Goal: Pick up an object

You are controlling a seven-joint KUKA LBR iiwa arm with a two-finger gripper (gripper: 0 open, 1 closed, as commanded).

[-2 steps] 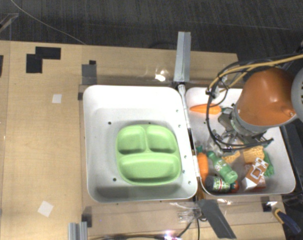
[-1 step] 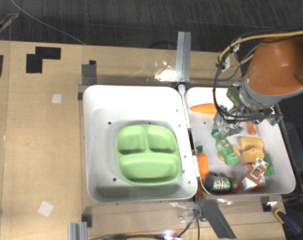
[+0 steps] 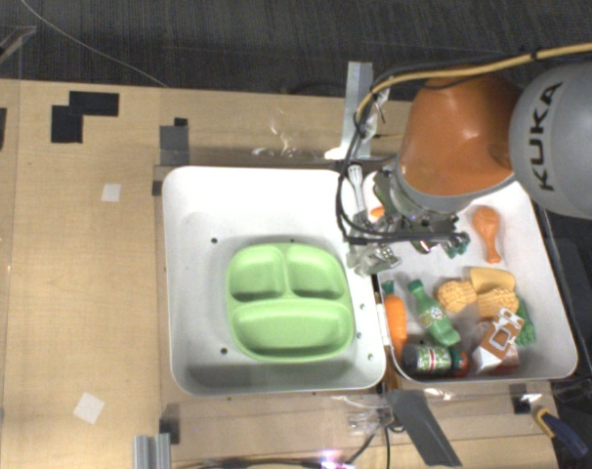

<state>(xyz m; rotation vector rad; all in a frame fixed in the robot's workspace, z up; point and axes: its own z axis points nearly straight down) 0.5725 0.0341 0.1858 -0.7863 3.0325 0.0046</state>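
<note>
My gripper (image 3: 410, 238) hangs over the back left part of the right bin (image 3: 555, 325), under the orange wrist band. Its fingertips are hidden by the wrist and cables. In front of it lie several toy foods: an orange carrot (image 3: 396, 322) along the bin's left wall, a green bottle (image 3: 433, 312), a dark can (image 3: 432, 360), yellow corn (image 3: 456, 294), a cheese-coloured wedge (image 3: 492, 280) and a small brown and white carton (image 3: 498, 341). An orange drumstick (image 3: 487, 231) lies to the right of the gripper. I see nothing held.
The left bin (image 3: 184, 262) holds a green three-compartment plate (image 3: 290, 300). A metal post (image 3: 359, 91) stands behind the gap between the bins. Black cables (image 3: 353, 203) loop down at the wrist's left side, near the wall between the bins.
</note>
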